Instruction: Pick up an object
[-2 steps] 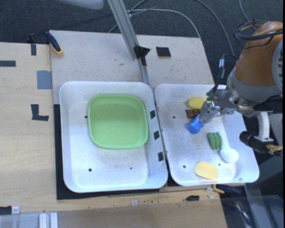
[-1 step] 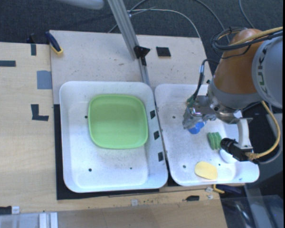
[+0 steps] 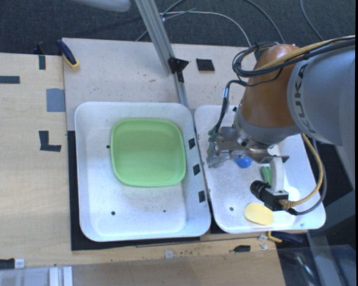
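Yellow piece (image 3: 259, 214) lies flat — long axis left-right.

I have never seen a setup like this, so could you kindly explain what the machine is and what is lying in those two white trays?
This is one photo from a fixed camera above a bench, looking down at a slant. The grey and orange robot arm reaches in from the right, its gripper low over the right bin. That bin holds a small blue object, a green one and a yellow one. The left bin holds a green square plate. I cannot tell whether anything is held.
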